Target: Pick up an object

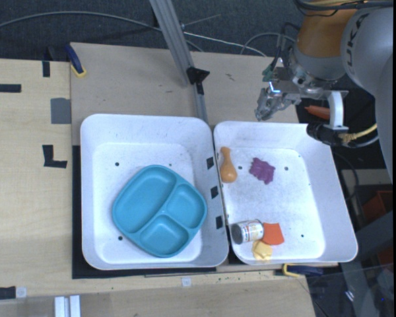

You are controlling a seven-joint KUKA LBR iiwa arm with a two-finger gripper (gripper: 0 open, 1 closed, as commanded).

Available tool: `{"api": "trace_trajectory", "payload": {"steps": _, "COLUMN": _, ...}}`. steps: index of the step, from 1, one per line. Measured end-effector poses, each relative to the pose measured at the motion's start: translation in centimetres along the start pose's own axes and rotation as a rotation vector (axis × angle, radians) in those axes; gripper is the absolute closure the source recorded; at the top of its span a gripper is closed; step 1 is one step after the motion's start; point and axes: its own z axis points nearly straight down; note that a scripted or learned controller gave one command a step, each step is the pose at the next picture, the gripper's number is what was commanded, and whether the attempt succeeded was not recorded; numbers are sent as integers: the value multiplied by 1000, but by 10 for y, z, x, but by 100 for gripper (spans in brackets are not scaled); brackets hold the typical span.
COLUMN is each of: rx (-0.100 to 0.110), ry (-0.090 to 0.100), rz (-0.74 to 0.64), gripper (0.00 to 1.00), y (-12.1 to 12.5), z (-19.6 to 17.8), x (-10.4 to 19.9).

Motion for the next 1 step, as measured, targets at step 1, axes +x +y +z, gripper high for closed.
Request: {"api": "trace_trajectory", "payload": {"steps": 1, "rx": 0, "ry": 0, "rz": 0, "gripper": 100, "y": -9, "z": -3, "x": 49}}
